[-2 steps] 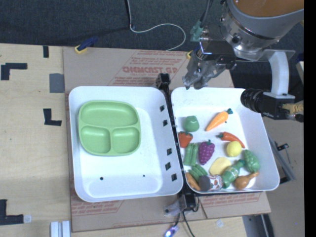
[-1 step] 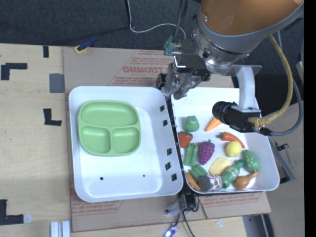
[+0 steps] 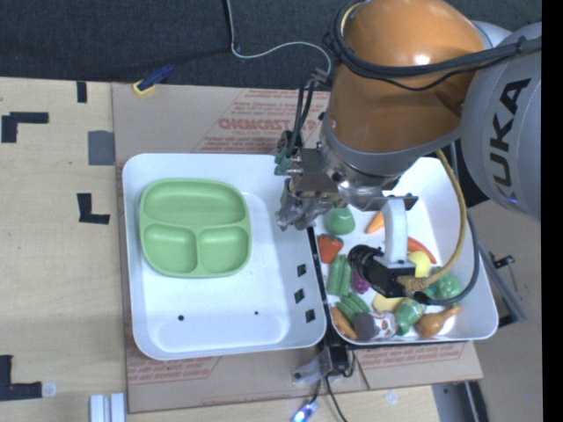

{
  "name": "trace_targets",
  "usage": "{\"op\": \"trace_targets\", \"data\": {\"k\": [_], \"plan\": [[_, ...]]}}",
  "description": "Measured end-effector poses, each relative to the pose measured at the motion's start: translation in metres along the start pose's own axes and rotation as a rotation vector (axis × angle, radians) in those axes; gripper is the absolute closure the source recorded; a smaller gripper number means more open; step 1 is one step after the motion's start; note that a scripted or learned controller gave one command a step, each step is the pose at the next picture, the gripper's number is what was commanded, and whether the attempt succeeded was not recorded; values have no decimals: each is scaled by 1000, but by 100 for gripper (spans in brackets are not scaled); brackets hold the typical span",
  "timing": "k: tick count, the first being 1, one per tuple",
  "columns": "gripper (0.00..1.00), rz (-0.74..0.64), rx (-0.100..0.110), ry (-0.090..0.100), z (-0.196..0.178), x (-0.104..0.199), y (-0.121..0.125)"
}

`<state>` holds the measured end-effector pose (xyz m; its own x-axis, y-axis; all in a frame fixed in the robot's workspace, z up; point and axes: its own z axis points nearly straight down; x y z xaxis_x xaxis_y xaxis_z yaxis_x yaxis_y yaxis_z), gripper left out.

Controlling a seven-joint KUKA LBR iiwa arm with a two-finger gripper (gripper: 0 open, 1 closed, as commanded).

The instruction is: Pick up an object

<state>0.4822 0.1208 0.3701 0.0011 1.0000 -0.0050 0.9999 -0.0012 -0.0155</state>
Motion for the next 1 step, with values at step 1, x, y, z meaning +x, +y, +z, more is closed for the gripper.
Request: {"op": "trace_targets", "data": {"k": [1], "plan": [[100,-5,-12,4,-17,2,1]]}}
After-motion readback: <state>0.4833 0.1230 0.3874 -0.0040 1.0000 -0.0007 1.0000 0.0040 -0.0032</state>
